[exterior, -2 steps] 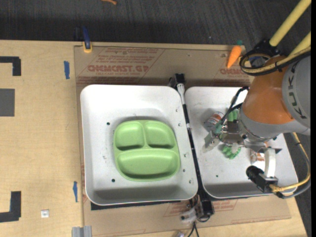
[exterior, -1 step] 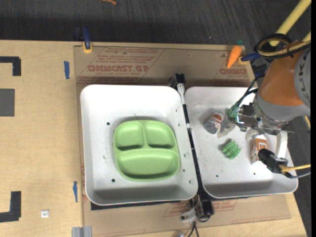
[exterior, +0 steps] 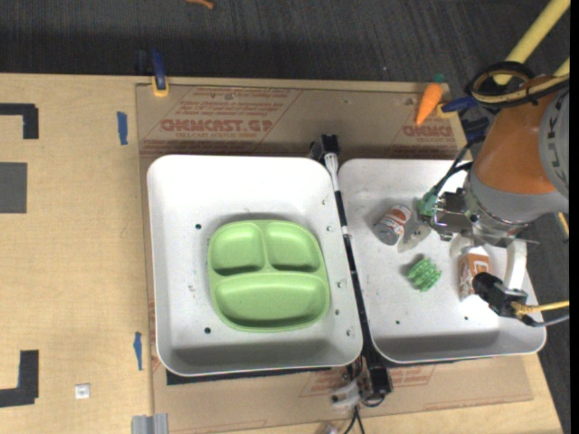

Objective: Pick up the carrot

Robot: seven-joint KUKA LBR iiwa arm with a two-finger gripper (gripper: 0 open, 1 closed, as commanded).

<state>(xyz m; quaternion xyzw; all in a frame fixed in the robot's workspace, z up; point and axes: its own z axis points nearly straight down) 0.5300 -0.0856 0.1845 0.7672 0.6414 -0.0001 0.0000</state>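
Arm (exterior: 520,156): nearest the lens, grey with an orange band, reaching in from the right and hanging over the right bin's far right side.
Claw (exterior: 418,227): low over the right bin, beside the can; whether it is spread or closed cannot be made out, and nothing is seen gripped in it.
Carrot (exterior: 430,102): orange with a green top, lying on the cardboard beyond the right bin's back rim, outside both bins and well apart from the claw.
Right bin (exterior: 389,333): white and shallow; holds a can, a green piece and a small packet.
Can (exterior: 393,223): on its side, just beside the claw.
Green piece (exterior: 422,273): small and knobbly, in front of the claw.
Packet (exterior: 473,268): orange and white, partly under the wrist.
Left bin (exterior: 172,242): white; holds a green tray (exterior: 268,273) with three compartments.
Risk, wrong object: the claw sits among the bin's clutter, so closing where it is would likely take the can or nothing at all, not the carrot.
Risk, reach: the carrot lies past the rim; a low sweep toward it could catch the bin wall or knock the carrot further off.
Risk, grasp: the carrot is slim, tapered and lies at a slant; a misaligned pinch could squirt it out sideways.
Risk, cables: wires loop beside the wrist and might snag during a long move.
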